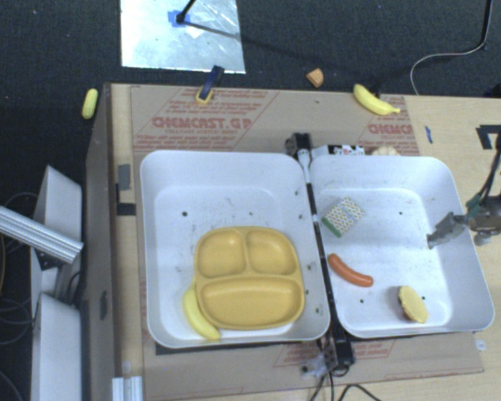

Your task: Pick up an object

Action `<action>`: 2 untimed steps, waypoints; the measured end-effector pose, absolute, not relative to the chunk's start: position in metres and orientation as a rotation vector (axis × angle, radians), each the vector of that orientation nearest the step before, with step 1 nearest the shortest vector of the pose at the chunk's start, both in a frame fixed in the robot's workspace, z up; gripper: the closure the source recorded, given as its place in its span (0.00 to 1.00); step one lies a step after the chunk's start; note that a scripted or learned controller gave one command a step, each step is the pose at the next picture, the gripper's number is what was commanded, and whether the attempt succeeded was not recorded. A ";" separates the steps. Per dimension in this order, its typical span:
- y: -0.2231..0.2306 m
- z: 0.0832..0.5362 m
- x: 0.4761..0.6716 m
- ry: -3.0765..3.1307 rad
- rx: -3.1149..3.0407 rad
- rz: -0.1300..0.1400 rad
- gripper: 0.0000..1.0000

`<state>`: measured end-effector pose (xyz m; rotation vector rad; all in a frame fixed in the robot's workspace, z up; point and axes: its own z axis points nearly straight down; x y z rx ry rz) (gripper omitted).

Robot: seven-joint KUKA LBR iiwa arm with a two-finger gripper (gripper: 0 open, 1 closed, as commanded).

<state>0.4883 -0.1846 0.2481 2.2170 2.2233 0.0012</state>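
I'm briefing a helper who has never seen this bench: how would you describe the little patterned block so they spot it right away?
Start at the right-hand white bin. Near its upper left, close to the divider between the bins, lies the small patterned block, a flat square turned at an angle. Unlike the orange sausage and the yellow round piece lower in that bin, it is pale, with a green-and-white dotted face.

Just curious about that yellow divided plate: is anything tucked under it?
A banana pokes out from under the yellow plate at its lower left edge. How far it runs beneath is hidden, as is anything else under there.
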 end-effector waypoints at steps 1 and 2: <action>-0.137 0.177 0.498 2.226 2.218 0.000 0.00; -0.098 0.119 0.490 2.225 2.219 0.001 0.00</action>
